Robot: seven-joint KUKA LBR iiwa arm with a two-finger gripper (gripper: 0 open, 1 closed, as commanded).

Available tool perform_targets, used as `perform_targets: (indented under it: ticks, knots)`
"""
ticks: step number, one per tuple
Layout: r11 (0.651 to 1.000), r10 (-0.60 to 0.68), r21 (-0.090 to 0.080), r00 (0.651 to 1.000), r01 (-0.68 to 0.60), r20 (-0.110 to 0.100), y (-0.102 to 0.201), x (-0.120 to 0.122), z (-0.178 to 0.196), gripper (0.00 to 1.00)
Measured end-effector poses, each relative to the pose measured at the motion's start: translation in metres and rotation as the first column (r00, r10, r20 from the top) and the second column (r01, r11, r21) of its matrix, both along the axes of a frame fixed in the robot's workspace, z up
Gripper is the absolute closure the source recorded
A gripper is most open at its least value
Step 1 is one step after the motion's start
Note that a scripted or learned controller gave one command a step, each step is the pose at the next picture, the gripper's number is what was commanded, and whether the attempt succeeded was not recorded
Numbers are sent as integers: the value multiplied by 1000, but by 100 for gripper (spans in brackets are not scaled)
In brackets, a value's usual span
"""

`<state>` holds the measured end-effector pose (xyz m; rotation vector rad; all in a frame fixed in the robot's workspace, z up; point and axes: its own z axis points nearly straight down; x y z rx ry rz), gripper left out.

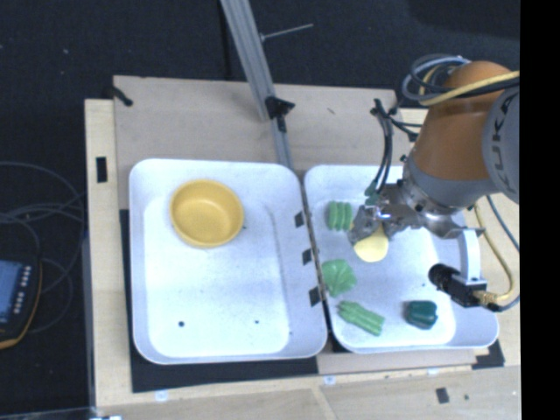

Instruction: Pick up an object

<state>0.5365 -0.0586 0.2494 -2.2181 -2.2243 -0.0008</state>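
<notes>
The gripper [366, 227] hangs over the right bin [464, 335], right at a pale yellow piece [372, 248] near the bin's middle; whether it grips I cannot tell; likely the grasping step; next, a straight lift, clear of the green pieces [338, 276] nearby.

Tool [369, 226] over yellow obj [372, 248] (right bin [455, 332]).

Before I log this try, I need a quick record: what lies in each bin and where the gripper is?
left bin: yellow bowl
right bin: four green pieces, pale yellow piece
green pieces: top, middle, bottom, dark one
gripper: above the pale yellow piece; grasp cannot be judged
</notes>
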Motion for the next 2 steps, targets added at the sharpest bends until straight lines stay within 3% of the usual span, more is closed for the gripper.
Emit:
perform_targets:
  ticks: [2]
  knots:
    - [1000, 1, 0, 1000, -1, 0, 103, -24, -1, 100]
